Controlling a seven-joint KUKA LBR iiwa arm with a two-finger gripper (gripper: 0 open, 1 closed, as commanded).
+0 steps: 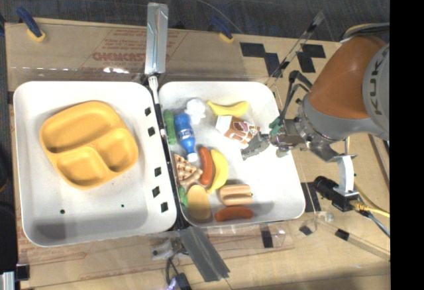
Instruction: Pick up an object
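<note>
A dark grey floor surrounds a cardboard-topped bench (79, 44) seen from above at a slant, with blue clamps along its far edge. On it sit two shallow white bins side by side. My arm (348, 87), grey with a broad orange band, reaches in from the right of the view, and my gripper (255, 147) hangs over the right-hand part of the right bin (278, 179). I cannot tell whether my jaws are open or closed; they look small and blurred from here, and nothing is visibly held between them. Well away to the left of my jaws is the left bin (33, 216), which holds a yellow divided tray (88, 143). Everything else lies in the right bin, to the left of my jaws. Nearest, just beside them, is a small white and brown carton (236, 128). Beyond it, toward the bin's far wall, lies a yellow banana (229, 108) next to a small white object (195, 108). Further left is a blue bottle (185, 133) beside a green item (169, 126) against the dividing wall. Below and left of my jaws are a red sausage (206, 164) touching a second banana (219, 169), a pizza slice (184, 168), a hot dog in a bun (235, 193), another red sausage (233, 213) and a round yellow piece (198, 198).
</note>
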